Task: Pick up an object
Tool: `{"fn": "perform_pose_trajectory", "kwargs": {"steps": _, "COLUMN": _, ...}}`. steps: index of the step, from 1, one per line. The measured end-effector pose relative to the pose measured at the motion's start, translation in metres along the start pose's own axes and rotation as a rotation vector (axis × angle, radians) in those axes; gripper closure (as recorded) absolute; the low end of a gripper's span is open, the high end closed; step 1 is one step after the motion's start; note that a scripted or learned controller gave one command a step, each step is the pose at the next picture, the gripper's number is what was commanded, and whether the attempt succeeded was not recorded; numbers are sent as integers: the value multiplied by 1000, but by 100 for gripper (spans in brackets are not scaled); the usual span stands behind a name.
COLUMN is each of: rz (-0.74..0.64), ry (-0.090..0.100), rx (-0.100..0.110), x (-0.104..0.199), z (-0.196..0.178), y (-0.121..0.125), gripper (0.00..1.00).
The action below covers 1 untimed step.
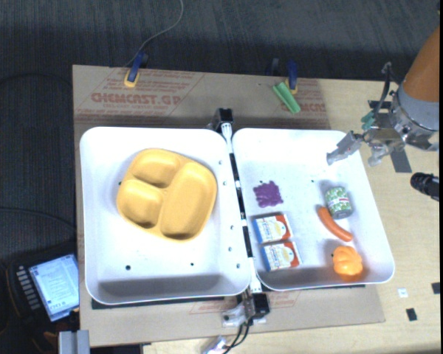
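Carrot (334, 223) lies in right bin (303, 142) beside can (338, 202); gripper (369, 144) above bin's far-right corner, claw state unclear.

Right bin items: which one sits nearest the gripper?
The green-labelled can, the item highest up the right bin, just below the gripper. The carrot, orange, cartons and purple piece lie farther off.

Two shallow white bins side by side on a brown board (170, 98) printed with red lettering. Left bin (96, 198); right bin (295, 146). Black hinge strip (236, 190) runs between them. Board lies on the bench (421, 271). Blue clamp (136, 68) at far left board edge with a grey cable (173, 9) leading away; second blue clamp (292, 72) and a green clip (286, 97) at far right. Small lit screen (52, 282) on the dark floor (29, 65), near left.
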<state>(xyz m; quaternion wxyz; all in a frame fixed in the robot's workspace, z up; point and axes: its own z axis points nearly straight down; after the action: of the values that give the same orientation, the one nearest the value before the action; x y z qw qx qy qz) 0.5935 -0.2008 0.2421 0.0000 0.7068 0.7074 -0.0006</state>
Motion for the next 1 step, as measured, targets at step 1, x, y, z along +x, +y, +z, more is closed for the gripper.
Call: {"fn": "perform_pose_trajectory", "kwargs": {"steps": 1, "rz": 0, "ry": 0, "rx": 2, "x": 4, "z": 73, "y": 4, "gripper": 0}}
